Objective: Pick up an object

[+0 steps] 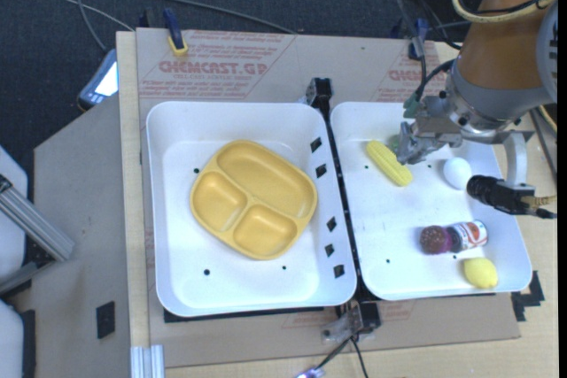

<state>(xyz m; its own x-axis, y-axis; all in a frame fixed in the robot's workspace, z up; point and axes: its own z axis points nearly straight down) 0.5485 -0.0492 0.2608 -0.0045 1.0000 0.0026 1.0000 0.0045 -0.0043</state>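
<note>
Camera view, corn cob [389, 164] just beside tool [413, 149], right bin [390, 279]

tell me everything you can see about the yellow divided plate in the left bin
The yellow divided plate looks like matte plastic, a rounded square with three compartments: one long, two smaller. It lies flat and face up, turned at an angle, near the middle of the left bin, resting on its floor. Its compartments hold nothing, and nothing else touches it.
</note>
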